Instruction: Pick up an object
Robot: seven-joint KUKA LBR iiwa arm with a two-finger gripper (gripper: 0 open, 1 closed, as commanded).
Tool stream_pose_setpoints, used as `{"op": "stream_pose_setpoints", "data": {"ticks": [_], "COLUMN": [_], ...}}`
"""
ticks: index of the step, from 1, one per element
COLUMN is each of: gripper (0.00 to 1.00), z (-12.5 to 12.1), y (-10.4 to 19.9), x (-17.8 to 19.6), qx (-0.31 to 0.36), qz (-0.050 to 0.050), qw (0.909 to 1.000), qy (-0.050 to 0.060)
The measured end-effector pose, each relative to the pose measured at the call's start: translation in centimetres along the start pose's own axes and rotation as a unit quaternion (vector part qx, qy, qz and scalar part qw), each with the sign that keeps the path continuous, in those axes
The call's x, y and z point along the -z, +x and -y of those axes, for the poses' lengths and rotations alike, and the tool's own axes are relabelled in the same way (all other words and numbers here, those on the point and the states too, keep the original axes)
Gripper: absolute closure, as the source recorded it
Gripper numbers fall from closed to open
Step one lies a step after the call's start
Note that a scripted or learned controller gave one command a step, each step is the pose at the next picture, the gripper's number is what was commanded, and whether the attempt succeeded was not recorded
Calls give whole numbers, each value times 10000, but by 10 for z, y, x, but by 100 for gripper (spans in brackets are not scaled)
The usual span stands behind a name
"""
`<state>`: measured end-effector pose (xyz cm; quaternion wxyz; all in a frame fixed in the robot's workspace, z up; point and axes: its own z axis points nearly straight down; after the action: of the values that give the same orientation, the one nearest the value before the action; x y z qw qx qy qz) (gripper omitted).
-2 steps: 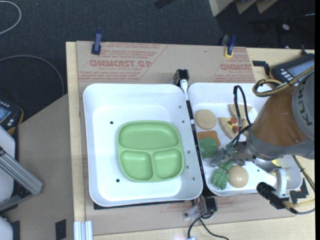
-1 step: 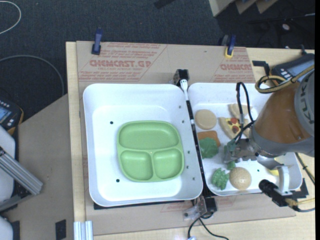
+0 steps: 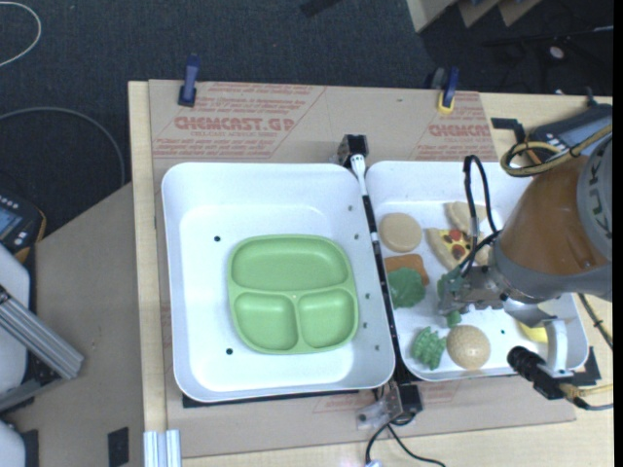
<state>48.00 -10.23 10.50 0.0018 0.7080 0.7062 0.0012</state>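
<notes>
Even, fairly bright overhead light washes the two white bins (image 3: 185,261) nearly featureless with mild glare, leaves only soft, short shadows under the arm (image 3: 555,232) and around the gripper (image 3: 453,295), while the dark floor (image 3: 78,47) well left of it stays dim and slightly grainy.

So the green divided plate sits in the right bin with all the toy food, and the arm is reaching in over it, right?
Not quite. The camera view shows the green divided plate alone in the left bin. The toy food lies in the right bin, and the arm's gripper reaches in over that food there.
</notes>
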Motion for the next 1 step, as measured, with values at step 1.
{"op": "stream_pose_setpoints", "data": {"ticks": [1], "gripper": [100], "z": [-1], "y": [93], "x": [84], "qx": [67], "qz": [-17], "qw": [10000], "qy": [-22]}}
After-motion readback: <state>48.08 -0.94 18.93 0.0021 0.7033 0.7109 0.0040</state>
